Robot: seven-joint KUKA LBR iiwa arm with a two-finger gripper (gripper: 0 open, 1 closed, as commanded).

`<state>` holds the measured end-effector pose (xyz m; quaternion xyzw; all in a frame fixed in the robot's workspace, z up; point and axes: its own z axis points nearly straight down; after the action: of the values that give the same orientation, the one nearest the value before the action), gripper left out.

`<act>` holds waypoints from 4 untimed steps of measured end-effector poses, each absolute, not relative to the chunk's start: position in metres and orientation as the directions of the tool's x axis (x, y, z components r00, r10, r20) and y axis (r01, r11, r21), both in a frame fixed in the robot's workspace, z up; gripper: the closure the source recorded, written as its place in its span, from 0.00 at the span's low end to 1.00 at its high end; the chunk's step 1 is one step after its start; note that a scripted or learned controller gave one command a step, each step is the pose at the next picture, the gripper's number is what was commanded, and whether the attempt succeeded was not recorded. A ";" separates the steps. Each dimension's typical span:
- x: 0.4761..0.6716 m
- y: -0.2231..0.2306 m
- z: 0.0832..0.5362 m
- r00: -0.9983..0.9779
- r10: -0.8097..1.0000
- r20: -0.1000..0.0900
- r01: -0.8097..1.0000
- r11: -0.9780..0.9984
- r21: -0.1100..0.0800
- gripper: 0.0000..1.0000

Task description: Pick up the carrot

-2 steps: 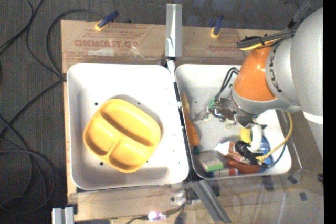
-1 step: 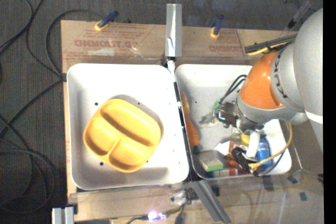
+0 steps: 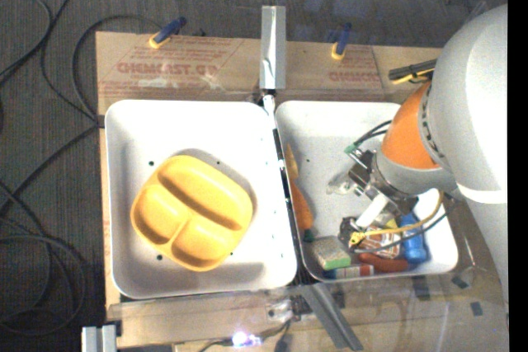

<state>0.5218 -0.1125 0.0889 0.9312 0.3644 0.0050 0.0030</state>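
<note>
**The carrot is hiding by the wall, and the hand is over the wrong pile**

The grey two-finger gripper (image 3: 363, 220) is hanging low in the right white plastic bin (image 3: 330, 128), near the front of it. I cannot tell if it is open or closed, because wires and metal parts are getting in the way.

Just under and beside the gripper, a small pile of toys is lying in the near right corner. There is a blue chunky toy (image 3: 415, 247), a long red toy (image 3: 384, 264) and a grey block with a green edge (image 3: 330, 253). They are all touching or almost touching.

The long thin orange carrot (image 3: 300, 198) is lying to the left of the gripper, pressed along the left wall of the same bin. Its near end is sitting close to the grey block.

What could go wrong? The gripper might be coming down on the pile and grabbing the wrong toy. The carrot is tight against the wall, so one side of the gripper may be hitting the wall and not fitting in. The carrot is thin and may be slipping out, too.

Further left, the yellow plastic tray with three hollows (image 3: 192, 210) is sitting in the left white bin (image 3: 124, 128), well apart from the carrot.
</note>
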 end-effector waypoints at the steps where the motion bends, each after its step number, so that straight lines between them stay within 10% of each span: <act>1: 0.599 -0.155 0.118 0.655 0.756 -0.006 0.756 -0.655 -0.001 0.00; 2: 0.566 -0.103 0.088 0.739 0.674 -0.001 0.674 -0.739 0.008 0.00; 3: 0.635 -0.123 0.087 0.756 0.654 -0.001 0.654 -0.756 0.006 0.00; 4: 0.635 -0.124 0.098 0.755 0.656 -0.006 0.656 -0.755 0.010 1.00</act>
<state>0.6352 -0.1243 0.0980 0.9367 0.3501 -0.0011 0.0058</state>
